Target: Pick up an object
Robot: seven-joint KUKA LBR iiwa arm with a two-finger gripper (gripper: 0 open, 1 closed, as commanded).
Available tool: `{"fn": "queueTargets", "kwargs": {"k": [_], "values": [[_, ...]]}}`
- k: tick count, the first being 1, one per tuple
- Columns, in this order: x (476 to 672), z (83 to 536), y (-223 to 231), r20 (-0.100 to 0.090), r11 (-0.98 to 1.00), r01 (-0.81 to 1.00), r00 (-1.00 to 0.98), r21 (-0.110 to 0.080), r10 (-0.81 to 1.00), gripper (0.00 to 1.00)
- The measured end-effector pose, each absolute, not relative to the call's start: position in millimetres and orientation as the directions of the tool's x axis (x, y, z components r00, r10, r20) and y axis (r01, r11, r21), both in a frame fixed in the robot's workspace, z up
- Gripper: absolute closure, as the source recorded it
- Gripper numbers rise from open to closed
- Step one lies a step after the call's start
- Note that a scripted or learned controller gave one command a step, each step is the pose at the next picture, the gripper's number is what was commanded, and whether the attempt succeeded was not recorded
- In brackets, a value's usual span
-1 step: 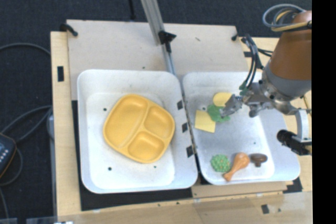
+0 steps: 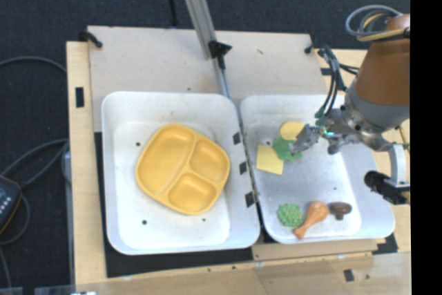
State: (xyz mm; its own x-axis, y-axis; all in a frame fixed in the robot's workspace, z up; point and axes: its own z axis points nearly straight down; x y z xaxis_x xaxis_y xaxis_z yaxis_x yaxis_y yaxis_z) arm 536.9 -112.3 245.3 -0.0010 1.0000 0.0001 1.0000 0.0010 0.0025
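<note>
In the right bin (image 2: 366, 169), my gripper (image 2: 302, 142) reaches in from the right and is low over the bin's upper left part. Its tip meets a small green object (image 2: 283, 149). A yellow rounded piece (image 2: 292, 128) lies just above that, and a flat yellow square (image 2: 270, 159) just to its left. Along the bin's front lie a green broccoli piece (image 2: 290, 214), a tan drumstick (image 2: 311, 217) and a small brown piece (image 2: 340, 208).
The left bin (image 2: 124, 217) bears a yellow divided plate (image 2: 183, 168). A metal pole (image 2: 197, 3) slants up from between the bins at the back. The arm's orange band (image 2: 387, 72) and its cables hang over the right bin's far right side.
</note>
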Motion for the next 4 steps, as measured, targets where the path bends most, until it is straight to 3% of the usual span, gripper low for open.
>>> {"fn": "queueTargets", "kwargs": {"k": [3, 4], "values": [[536.6, 99, -110, -0.001, -0.001, 1.000, 0.001, -0.001, 1.000, 0.00], [538.4, 112, -111, 0.000, -0.005, 1.000, 0.005, 0.005, 1.000, 1.00]]}}
